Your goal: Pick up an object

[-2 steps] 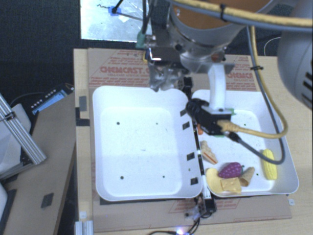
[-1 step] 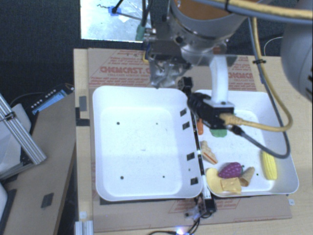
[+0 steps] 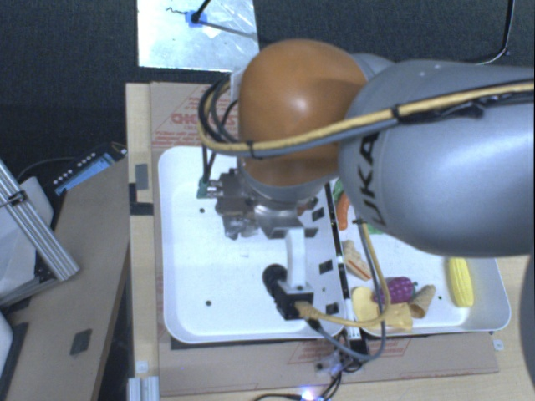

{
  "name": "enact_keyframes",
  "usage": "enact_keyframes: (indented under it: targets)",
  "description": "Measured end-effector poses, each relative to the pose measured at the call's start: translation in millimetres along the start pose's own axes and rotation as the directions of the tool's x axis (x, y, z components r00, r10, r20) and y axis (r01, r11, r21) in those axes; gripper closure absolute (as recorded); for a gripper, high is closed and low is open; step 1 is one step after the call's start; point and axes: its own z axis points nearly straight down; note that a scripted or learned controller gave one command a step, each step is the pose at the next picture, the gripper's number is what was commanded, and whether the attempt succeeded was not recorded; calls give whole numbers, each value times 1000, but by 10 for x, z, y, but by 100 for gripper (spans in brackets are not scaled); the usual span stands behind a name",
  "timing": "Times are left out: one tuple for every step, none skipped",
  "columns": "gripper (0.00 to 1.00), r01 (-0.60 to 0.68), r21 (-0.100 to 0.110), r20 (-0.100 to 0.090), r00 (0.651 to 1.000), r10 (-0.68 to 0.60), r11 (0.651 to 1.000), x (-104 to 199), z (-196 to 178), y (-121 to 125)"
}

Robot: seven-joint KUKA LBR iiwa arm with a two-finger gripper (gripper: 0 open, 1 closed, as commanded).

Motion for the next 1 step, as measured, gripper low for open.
enact_keyframes:
  targets:
    - [100,2,-25,-13,1000,-2,1000,-3,-1114,99]
